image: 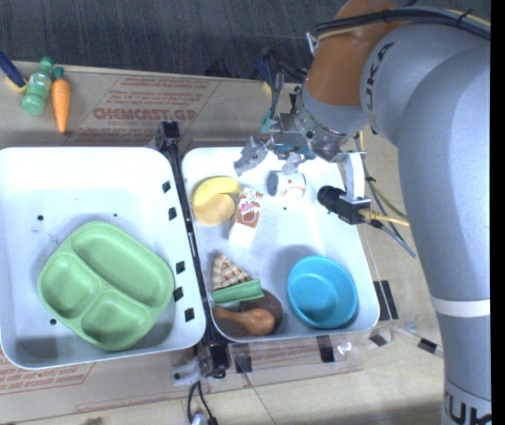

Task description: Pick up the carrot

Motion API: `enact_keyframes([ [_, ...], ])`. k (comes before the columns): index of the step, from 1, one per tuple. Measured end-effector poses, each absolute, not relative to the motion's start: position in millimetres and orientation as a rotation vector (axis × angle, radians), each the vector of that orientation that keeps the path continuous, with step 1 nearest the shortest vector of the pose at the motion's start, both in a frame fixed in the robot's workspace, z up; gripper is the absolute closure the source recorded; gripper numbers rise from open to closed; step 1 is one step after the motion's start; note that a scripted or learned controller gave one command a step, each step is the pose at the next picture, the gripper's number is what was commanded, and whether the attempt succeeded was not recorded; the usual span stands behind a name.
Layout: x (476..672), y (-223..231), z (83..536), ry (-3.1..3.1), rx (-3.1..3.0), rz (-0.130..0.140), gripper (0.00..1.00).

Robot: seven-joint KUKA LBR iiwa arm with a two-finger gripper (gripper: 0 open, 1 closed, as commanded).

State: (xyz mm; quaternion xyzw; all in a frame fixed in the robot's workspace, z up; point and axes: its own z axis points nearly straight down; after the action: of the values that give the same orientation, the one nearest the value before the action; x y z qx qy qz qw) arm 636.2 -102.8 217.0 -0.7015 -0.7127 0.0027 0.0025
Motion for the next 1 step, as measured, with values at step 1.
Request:
enact_keyframes([
  [1,657.7,-150.7,346.0,-2.359,-2.088,0.003,0.0],
])
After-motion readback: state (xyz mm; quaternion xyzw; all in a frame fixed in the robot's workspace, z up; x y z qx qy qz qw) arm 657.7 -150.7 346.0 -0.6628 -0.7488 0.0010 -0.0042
